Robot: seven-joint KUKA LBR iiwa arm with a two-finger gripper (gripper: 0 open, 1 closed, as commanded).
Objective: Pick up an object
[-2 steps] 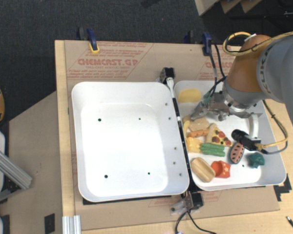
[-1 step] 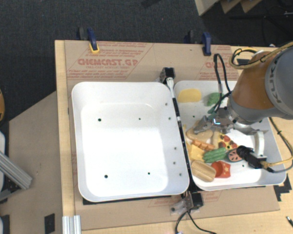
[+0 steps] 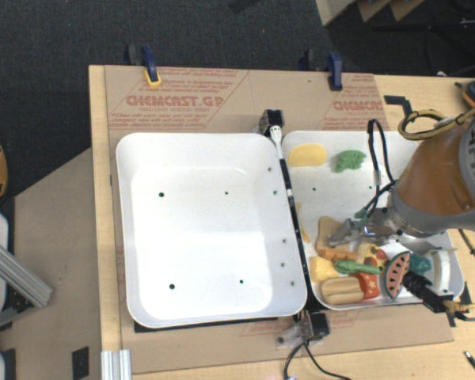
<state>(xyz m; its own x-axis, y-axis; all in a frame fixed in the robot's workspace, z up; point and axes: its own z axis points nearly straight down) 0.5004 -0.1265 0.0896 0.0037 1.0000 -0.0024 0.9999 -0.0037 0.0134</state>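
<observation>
My gripper (image 3: 358, 230) hangs low over the right bin (image 3: 326, 194), just above a heap of toy food in its front half. The heap holds a tan piece (image 3: 328, 231), an orange piece (image 3: 338, 253), a yellow wedge (image 3: 321, 269), a long green pod (image 3: 358, 267), a bun-like piece (image 3: 340, 291), a red piece (image 3: 369, 285) and a watermelon slice (image 3: 396, 275). A teal item (image 3: 422, 264) lies beside the slice. At the back of the bin, well away from the gripper, rest a yellow lump (image 3: 307, 156) and a green leafy piece (image 3: 350, 161).
The left bin (image 3: 142, 161) sits beside the right one, with a black divider strip (image 3: 289, 200) between them. The grey and orange arm (image 3: 439, 176) covers the right bin's right side. Blue clamps (image 3: 150, 60) (image 3: 334, 68) hold the cardboard base at the back.
</observation>
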